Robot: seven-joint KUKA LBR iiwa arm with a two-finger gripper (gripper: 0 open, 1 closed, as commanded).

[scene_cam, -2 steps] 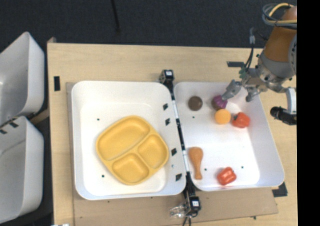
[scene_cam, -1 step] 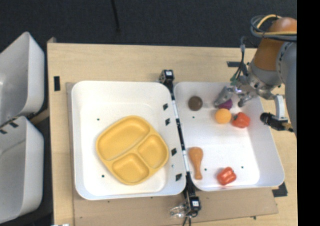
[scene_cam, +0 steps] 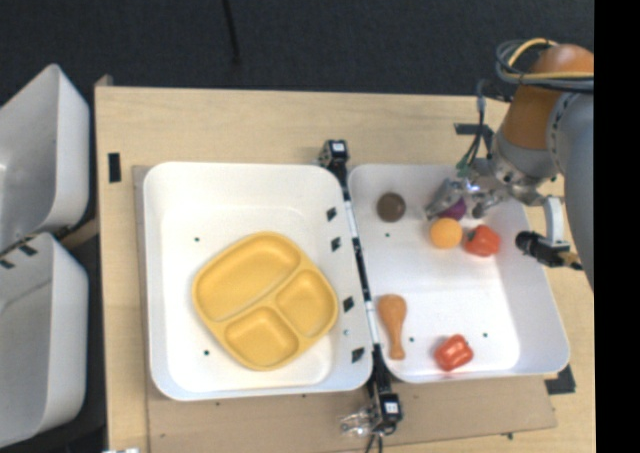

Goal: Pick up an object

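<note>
On the desk (scene_cam: 250, 126), the left shallow white plastic bin (scene_cam: 180, 201) holds a yellow three-compartment plastic tray (scene_cam: 264, 299). The right white bin (scene_cam: 520, 321) holds a round brown ball (scene_cam: 391, 206), an orange toy drumstick (scene_cam: 393, 322), a red toy pepper (scene_cam: 453, 352), an orange ball (scene_cam: 446, 233) and a red toy tomato (scene_cam: 482, 241). Above those last two, the jaws of the gripper (scene_cam: 458, 201) pinch a small purple object (scene_cam: 454, 209).

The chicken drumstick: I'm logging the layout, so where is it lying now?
In the camera view, the chicken drumstick lies in the right bin, against its left wall near the front, with a red pepper to its right.
</note>
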